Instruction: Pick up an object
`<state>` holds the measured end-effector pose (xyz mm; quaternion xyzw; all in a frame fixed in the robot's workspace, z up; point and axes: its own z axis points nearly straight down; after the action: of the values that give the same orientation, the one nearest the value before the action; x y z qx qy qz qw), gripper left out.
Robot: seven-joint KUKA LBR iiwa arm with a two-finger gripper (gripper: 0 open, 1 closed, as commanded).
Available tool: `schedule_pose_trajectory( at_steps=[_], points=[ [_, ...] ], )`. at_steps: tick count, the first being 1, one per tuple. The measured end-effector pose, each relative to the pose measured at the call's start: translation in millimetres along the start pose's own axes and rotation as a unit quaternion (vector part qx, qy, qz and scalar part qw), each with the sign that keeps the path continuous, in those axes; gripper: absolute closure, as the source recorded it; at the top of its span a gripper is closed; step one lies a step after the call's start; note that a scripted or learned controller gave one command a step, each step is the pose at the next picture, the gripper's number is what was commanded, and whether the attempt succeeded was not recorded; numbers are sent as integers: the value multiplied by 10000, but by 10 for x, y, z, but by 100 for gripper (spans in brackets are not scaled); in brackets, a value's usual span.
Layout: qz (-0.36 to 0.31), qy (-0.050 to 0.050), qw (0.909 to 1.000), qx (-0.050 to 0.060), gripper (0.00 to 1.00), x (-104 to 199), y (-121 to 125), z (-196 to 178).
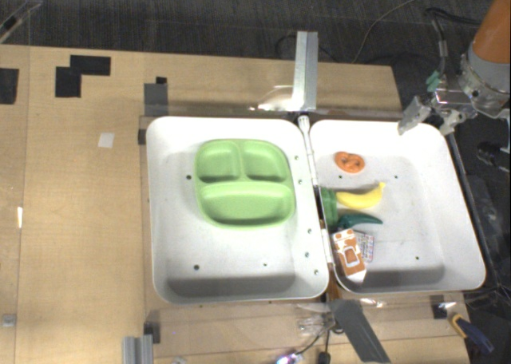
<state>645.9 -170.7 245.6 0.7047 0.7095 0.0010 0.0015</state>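
Observation:
The right bin holds a small orange round piece, a yellow banana, a dark green item just below the banana, and an orange-and-white packet against the bin's left wall. My gripper hangs over the right bin's far right corner, well away from all of these. Its two fingers stand apart, open, with nothing between them. The orange band of the arm sits above it at the frame's right edge.
The left bin carries a light green divided plate. A metal post rises behind the seam between the bins. Cables trail near the arm. Bare bin floor lies right of the banana.

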Motion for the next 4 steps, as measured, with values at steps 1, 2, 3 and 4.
schedule_pose_trajectory(
  at_steps=[1, 2, 3, 4],
  points=[
    [209, 5, 9998, 9, 0, 586, 223, 1137],
    [-174, -2, 9998, -32, 0, 679, 163, 1569],
    [-1261, 0, 9920, -20, 0, 974, 68, 586],
    [-85, 3, 10000, -10, 0, 793, 225, 1485]
  ],
)
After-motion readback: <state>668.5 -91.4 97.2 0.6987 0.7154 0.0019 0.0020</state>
